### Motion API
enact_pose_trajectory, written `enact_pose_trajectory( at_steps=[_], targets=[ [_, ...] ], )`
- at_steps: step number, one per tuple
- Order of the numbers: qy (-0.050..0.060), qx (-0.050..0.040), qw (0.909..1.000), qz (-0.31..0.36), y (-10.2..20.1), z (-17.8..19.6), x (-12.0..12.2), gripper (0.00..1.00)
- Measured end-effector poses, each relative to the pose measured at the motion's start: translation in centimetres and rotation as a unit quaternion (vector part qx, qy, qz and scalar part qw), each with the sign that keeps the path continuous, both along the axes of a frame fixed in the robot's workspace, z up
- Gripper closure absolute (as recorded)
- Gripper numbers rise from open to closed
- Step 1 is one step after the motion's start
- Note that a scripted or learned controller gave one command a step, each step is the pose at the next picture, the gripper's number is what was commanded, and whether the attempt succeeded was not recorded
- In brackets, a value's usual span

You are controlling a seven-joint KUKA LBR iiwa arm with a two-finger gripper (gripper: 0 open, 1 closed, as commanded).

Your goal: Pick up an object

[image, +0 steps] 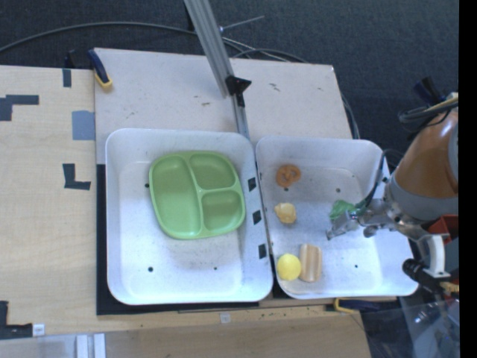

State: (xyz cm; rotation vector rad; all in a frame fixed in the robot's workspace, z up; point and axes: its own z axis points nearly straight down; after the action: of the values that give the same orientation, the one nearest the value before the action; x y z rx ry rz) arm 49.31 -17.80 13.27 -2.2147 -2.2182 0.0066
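Note:
My gripper (340,225) sits low in the right bin (350,149), reaching in from the right below the orange-banded wrist. A small green object (342,208) lies right against its tip, on the far side; whether it is gripped I cannot tell. To the left in the same bin are a brown round piece (288,174) and a pale yellow lump (285,213). Near the front wall lie a yellow ball-like fruit (289,266) and a tan bread-like block (311,262), side by side.
The left bin (127,222) holds a green divided plate (197,194). A slanted metal pole (212,39) rises from the back, ending at the wall between the bins. Cables run across the dark floor behind the bench.

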Motion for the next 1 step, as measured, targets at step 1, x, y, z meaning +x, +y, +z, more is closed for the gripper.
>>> enact_pose_trajectory(
  at_steps=[1],
  targets=[
    [-0.004, -0.0016, 1.0000, 0.000, 0.00, -4.42, 0.02, 0.00]
  ],
)
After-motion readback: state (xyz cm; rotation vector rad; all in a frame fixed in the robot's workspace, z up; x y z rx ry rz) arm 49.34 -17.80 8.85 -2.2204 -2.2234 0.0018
